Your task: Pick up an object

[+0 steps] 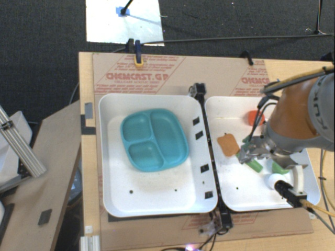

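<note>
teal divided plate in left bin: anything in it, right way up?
Empty and right side up. The teal plate lies flat in the left bin, and all three compartments face up and show bare teal.

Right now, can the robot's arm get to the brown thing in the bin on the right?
Probably yes. The brown thing lies bare on the right bin floor, nothing on top of it, and the gripper hangs right beside it. The green piece is close, though apart from it.
</note>
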Available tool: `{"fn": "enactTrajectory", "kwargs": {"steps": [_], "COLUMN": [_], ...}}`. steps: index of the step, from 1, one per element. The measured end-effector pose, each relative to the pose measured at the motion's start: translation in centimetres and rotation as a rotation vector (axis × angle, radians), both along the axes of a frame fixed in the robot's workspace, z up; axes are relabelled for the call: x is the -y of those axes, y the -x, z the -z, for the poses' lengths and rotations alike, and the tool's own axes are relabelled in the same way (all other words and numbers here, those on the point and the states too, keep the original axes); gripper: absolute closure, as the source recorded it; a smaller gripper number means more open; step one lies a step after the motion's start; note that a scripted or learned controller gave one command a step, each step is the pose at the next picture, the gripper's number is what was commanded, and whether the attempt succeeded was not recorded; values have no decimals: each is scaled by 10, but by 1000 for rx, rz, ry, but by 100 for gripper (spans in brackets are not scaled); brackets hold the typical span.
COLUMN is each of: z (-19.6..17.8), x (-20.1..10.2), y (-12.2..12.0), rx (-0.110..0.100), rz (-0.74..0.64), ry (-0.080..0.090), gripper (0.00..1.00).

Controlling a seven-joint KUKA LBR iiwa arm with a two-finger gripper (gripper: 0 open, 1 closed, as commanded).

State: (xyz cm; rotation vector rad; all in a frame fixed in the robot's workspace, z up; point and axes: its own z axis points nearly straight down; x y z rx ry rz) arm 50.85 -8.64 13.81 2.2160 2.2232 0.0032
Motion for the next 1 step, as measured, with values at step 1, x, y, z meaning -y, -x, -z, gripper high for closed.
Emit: {"fn": "enactTrajectory", "kwargs": {"steps": [1], "z": [-46], "x": [3], "y": [7], "rx": [-1], "rz": [0], "ry": [0], "gripper": [100]}}
